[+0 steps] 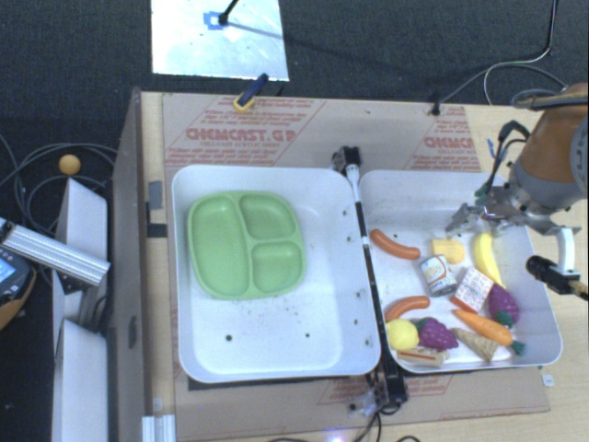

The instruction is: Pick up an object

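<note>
Gripper (479, 215) hovers over the right bin (543, 348), fingers spread open, empty. Nearest is the banana (485, 256): looks like light, stiff, slick plastic, so I'd pinch across its middle.

This looks like a robotics lab rather than a home. The worktop (304, 122) is a bare board printed with a maker's name, standing on dark carpet (74, 44). Two shallow white bins (276, 348) are clamped side by side on it. Loose cables (41, 168) trail at the left beside an aluminium rail (55, 251), and a grey industrial arm (552, 159) with an orange band reaches in from the right.
</note>
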Action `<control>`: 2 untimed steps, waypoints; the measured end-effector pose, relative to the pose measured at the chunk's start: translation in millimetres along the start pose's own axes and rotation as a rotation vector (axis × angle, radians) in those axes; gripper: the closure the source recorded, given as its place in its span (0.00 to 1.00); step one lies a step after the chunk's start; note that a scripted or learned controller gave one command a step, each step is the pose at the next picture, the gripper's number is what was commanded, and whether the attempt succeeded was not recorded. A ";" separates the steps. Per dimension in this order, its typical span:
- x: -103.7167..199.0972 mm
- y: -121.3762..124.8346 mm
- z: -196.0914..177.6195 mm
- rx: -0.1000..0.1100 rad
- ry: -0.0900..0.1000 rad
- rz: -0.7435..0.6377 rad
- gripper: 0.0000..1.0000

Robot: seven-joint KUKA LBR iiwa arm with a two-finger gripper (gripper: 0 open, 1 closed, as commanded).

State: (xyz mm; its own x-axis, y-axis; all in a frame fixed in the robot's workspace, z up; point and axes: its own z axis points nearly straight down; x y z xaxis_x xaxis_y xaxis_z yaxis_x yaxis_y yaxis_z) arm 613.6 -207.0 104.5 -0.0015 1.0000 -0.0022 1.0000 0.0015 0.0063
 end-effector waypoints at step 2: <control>0.9 -36.1 -3.8 0.004 0.002 0.000 0.00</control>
State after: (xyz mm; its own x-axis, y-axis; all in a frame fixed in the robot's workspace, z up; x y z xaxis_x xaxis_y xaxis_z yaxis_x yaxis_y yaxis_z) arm 577.4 -206.2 108.1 -0.0013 1.0000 -0.0004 1.0000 0.0013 0.0023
